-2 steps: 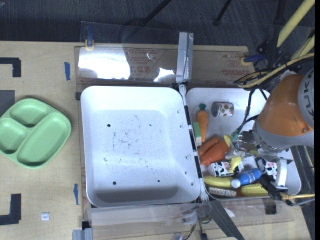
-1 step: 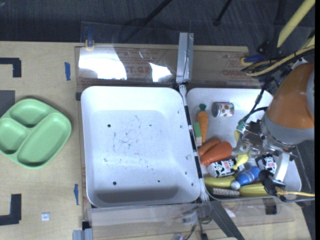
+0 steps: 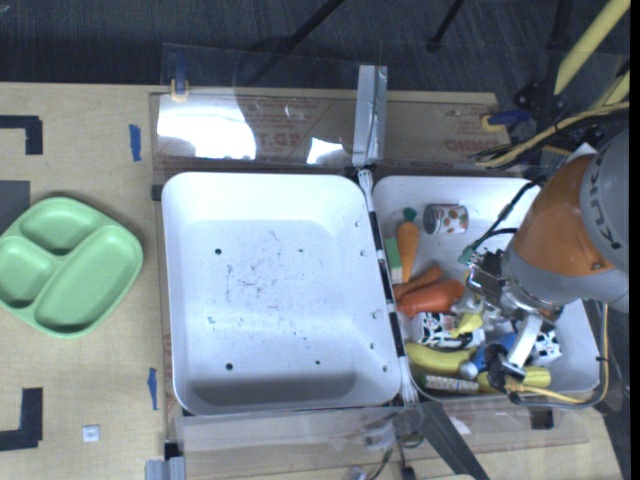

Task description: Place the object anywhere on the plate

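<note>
Bench [image 3: 80,138]: wood top, spans the frame below the dark floor strip at top. 
Left bin [image 3: 270,288]: centre frame, white, scuffed floor with a few dark specks. 
Arm [image 3: 580,233]: comes in from right edge, orange band above grey wrist, hanging over the right bin. 
Right bin [image 3: 500,193]: right of centre, touching the left bin along a shared rim; toys piled in its lower half. 
Plate [image 3: 65,266]: green, three compartments, on the bench at left edge, well apart from both bins. 
Gripper [image 3: 505,313]: low in the right bin, over the toy pile; jaws state cannot tell, cables and clutter mask them. 
Toys, all in the right bin: banana [image 3: 440,358] along the bottom edge, orange carrot-like piece [image 3: 408,243] upright by the left wall, red-orange piece [image 3: 430,293] below it, small can [image 3: 446,218] near the top, black-and-white spotted piece [image 3: 545,345] lower right. Which one is the object: cannot tell.
</note>
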You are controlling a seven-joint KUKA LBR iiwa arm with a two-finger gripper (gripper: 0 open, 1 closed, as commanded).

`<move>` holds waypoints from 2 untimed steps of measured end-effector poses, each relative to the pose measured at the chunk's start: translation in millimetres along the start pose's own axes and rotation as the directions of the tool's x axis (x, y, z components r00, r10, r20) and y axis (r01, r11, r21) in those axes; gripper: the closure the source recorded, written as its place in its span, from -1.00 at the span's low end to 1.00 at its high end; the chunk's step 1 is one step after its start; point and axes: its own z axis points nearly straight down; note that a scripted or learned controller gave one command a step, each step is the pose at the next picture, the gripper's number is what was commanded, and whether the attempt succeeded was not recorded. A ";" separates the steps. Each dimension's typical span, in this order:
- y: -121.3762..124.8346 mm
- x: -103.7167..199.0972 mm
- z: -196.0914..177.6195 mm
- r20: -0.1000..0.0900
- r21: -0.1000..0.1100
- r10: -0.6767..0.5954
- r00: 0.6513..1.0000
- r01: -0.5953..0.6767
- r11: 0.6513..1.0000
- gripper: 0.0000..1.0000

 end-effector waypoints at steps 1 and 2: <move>17.4 -46.2 35.3 0.017 0.017 0.288 0.957 -0.288 0.957 1.00; 40.0 -73.3 35.1 -0.014 0.056 0.025 1.000 -0.024 0.998 1.00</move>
